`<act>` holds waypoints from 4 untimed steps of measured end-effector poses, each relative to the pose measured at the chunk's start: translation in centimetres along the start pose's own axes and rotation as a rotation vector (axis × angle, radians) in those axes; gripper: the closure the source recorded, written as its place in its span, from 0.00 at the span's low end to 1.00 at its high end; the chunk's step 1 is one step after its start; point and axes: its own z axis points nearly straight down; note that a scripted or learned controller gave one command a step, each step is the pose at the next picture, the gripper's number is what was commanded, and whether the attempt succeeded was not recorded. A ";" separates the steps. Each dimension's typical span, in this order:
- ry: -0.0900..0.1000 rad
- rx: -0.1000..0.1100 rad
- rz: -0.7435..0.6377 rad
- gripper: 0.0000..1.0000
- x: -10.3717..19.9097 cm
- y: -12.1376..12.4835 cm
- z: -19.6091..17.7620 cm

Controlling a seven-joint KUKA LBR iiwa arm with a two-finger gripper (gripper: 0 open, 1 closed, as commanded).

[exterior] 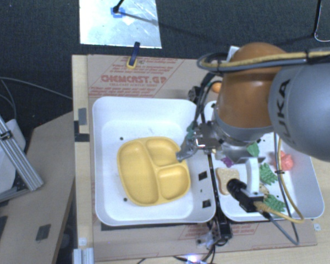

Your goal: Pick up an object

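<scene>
A yellow three-compartment plate (151,172) lies in the left white bin (107,147), a little right of its middle. My gripper (188,146) hangs low over the right part of that bin, right at the plate's upper right rim. I see nothing held in it. The orange-banded wrist covers the divide between the bins. In the right bin (313,197) lie a toast-like tan piece (226,177), green leafy pieces (267,175), a pink piece (286,161) and a small purple piece (227,161).
The arm hides much of the right bin's far half; a small orange thing (215,87) peeks out behind it. Brown cardboard (137,78) lies under both bins. A foil sheet (120,15) lies on the dark floor beyond.
</scene>
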 end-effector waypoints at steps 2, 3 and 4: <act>0.000 -0.009 -0.001 0.00 -0.3 0.3 -1.4; 0.003 -0.001 -0.008 0.00 13.3 -0.2 5.0; -0.002 -0.015 0.012 0.00 7.4 6.5 19.2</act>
